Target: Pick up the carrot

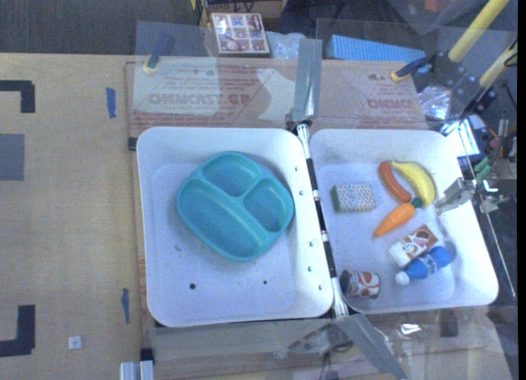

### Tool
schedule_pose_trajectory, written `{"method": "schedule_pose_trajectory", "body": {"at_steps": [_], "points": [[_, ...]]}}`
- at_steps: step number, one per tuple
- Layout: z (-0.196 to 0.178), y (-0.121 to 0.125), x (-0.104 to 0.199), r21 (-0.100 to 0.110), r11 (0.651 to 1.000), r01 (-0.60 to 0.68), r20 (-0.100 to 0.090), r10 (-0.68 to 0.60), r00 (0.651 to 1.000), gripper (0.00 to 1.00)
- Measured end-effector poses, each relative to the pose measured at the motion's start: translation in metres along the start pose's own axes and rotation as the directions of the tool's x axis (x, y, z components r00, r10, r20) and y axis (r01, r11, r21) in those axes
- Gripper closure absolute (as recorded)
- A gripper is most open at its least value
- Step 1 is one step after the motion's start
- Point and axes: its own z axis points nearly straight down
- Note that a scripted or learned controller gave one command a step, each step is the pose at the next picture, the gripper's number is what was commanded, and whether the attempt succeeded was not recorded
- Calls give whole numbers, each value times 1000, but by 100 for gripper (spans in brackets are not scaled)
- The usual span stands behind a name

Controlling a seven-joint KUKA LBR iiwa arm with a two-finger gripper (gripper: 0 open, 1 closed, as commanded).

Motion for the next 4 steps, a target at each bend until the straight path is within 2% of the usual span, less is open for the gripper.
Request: {"method": "schedule_pose_trajectory", "body": {"at_steps": [1, 2, 3, 4], "points": [[135, 14, 37, 3, 946, -325, -1, 325, 946, 0], [152, 58, 55, -2, 869, -494, 0, 494, 869, 0], [131, 88, 19, -2, 992, -126, 2, 126, 992, 0], [151, 121, -5, -5, 972, -235, -9, 234, 972, 0]]}}
